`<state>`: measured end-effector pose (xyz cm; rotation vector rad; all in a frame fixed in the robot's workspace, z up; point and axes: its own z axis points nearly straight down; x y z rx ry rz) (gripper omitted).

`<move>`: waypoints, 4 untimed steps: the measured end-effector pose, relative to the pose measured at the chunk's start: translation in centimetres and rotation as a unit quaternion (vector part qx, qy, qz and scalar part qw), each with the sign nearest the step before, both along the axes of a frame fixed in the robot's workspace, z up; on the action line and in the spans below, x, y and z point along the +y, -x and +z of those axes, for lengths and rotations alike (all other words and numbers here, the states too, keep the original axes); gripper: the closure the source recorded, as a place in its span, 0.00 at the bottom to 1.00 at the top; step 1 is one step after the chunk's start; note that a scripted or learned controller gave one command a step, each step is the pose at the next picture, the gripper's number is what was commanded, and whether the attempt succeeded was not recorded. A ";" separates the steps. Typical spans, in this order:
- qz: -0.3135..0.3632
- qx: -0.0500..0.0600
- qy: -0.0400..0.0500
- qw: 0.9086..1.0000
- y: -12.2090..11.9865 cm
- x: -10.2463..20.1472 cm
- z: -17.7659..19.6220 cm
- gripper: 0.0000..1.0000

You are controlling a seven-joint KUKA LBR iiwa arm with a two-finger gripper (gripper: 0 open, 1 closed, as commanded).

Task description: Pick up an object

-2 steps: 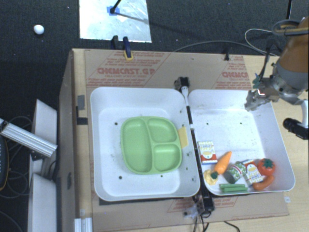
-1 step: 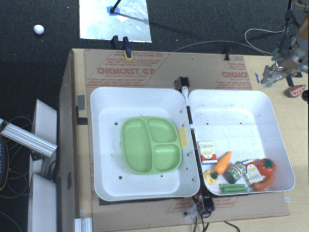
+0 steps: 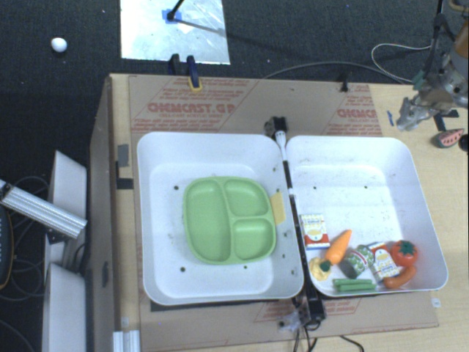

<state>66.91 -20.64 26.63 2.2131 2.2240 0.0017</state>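
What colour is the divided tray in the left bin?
Light green divided plastic tray, clearest in the camera view.

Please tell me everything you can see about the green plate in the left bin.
The green plate is a pale green, plastic-looking tray with rounded corners and three compartments: one long, two smaller. It lies flat, slightly turned, in the left bin. A small yellow piece sits at its right edge.

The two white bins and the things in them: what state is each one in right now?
Left bin: holds a plate.
Green divided plate: lying flat, right way up, nothing in its compartments.
Right bin: toys gathered in its near corner.
Toy carrot: lying tilted on the heap.
Toy tomato: resting by the bin's right wall.
Pincer: raised beyond the right bin, carrying nothing.
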 end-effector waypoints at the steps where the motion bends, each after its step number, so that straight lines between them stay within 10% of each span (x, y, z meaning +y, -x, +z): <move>1: 0.000 0.000 0.000 1.000 0.0 0.0 -0.4 1.00; 4: 0.000 0.000 0.000 1.000 0.0 0.0 -0.1 1.00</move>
